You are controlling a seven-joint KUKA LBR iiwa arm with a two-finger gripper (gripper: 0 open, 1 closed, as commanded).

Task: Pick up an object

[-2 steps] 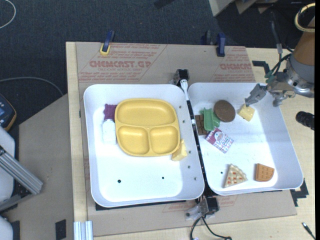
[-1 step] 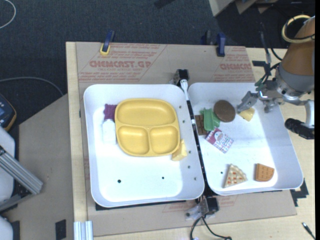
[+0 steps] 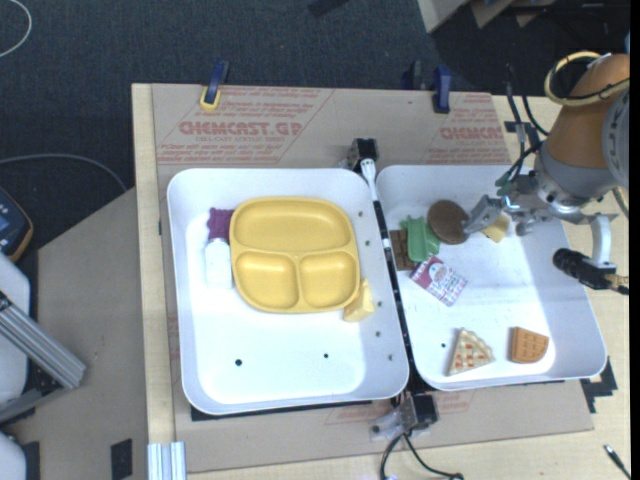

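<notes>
Now | gripper over right bin | seemingly closed on yellow piece | brown disc just beside

The yellow tray hides most of a purple thing and part of a white one at its left. The arm is cut off by the right edge. Under the end effector, a small yellow piece is too small to tell what it is.

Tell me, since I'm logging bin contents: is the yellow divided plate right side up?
Right side up: the yellow divided plate shows its three hollow compartments facing upward in the left bin.
</notes>
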